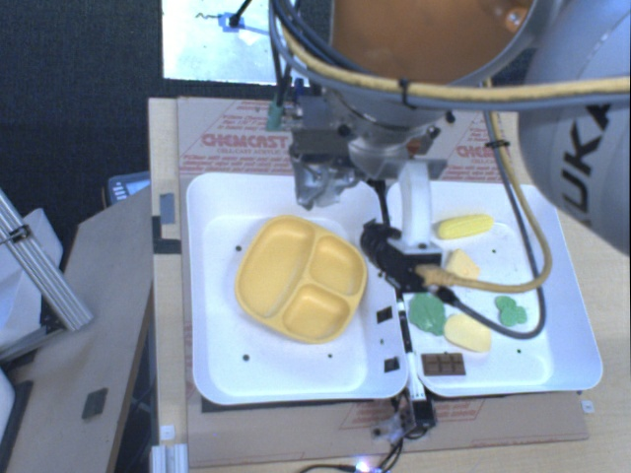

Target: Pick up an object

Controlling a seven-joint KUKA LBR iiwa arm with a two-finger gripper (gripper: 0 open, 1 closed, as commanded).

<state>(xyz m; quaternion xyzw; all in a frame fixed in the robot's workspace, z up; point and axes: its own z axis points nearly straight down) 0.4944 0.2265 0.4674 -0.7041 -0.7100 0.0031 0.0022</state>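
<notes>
The arm [582,77] is grey, smooth and rounded, with part of black KUKA lettering on its side; a broad glossy orange band [434,18] rings it above the wrist; black and yellow cables [414,92] loop round the band and trail down in a curve; below sits a metallic grey wrist block [325,166] with a white upright piece [415,205] beside it.

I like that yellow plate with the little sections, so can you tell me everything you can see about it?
The yellow plate is a smooth, plastic-looking tray with rounded corners and a raised rim. Ridges split it into three compartments: one large one on the left and two smaller ones on the right. Nothing lies in any of them. It rests flat, turned at a slant, in the middle of the left white bin. The arm hangs above its upper right edge.
</notes>
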